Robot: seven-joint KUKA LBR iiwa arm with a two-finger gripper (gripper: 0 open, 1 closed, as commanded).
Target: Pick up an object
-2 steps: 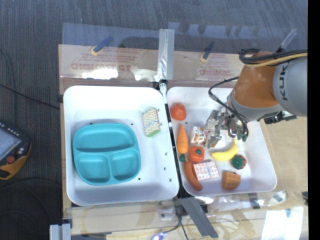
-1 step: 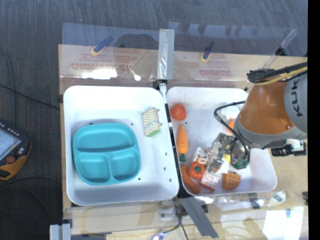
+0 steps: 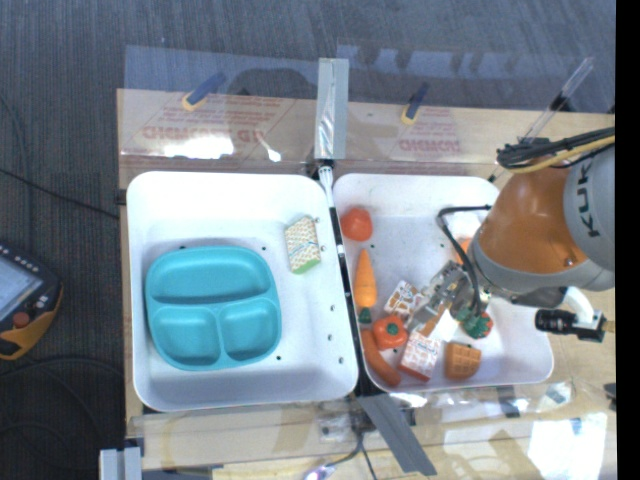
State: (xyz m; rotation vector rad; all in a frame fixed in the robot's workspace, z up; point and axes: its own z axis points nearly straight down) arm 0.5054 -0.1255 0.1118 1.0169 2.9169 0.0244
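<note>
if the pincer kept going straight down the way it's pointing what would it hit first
Most likely the small carton lying under the pincer in the right bin, with the tomato just beyond. Depth is hard to judge from this overhead slant.

1 fixed cam overhead, slanted down, mid-range; both bins [image 3: 240,190] in frame, arm [image 3: 540,230] enters at 3 o'clock.

Turquoise tray [image 3: 212,303], orange carrot [image 3: 366,280], white bins [image 3: 200,193]
</note>
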